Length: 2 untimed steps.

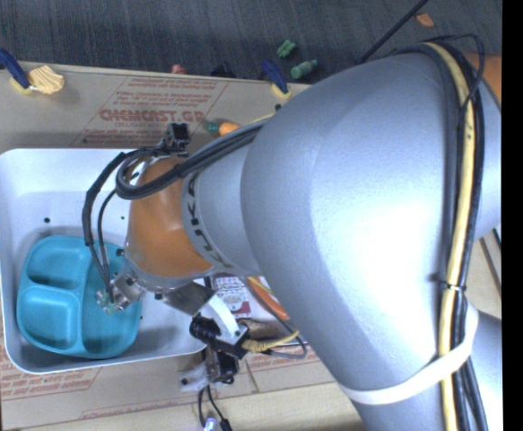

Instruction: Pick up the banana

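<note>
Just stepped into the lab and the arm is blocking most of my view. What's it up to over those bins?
The grey arm with its orange band is reaching from the right over the left white bin. Its task is to pick up a banana, though I can't make one out from here. A blue divided tray lies in the bin's lower left part. The arm's bulk covers the gripper, so a grasp can't be confirmed.

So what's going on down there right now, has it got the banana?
Arm low over left bin, hiding much of it. Gripper and banana: cannot tell. Blue divided tray in bin.
</note>
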Motion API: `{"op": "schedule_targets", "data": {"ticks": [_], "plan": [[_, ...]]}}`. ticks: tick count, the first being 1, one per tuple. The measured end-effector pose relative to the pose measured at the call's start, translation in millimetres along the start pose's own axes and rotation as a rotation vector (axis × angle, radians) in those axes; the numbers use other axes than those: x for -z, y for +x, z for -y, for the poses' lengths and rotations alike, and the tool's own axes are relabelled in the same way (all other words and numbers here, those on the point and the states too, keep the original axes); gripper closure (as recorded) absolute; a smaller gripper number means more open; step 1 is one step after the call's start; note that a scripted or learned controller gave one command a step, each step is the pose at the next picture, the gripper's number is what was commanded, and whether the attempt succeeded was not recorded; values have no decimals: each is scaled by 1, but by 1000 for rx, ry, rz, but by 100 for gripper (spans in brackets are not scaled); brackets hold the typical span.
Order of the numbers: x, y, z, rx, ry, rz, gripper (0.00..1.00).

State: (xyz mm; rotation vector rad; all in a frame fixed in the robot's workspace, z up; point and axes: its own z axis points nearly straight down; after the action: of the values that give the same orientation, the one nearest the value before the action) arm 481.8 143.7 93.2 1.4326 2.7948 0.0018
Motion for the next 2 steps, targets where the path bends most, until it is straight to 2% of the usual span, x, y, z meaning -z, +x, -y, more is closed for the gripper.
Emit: {"op": "schedule_targets", "data": {"ticks": [1, 2], "plan": [[10, 0, 0, 5, 2, -1, 100], [95, 53, -31, -345, 6, -2, 100]]}}
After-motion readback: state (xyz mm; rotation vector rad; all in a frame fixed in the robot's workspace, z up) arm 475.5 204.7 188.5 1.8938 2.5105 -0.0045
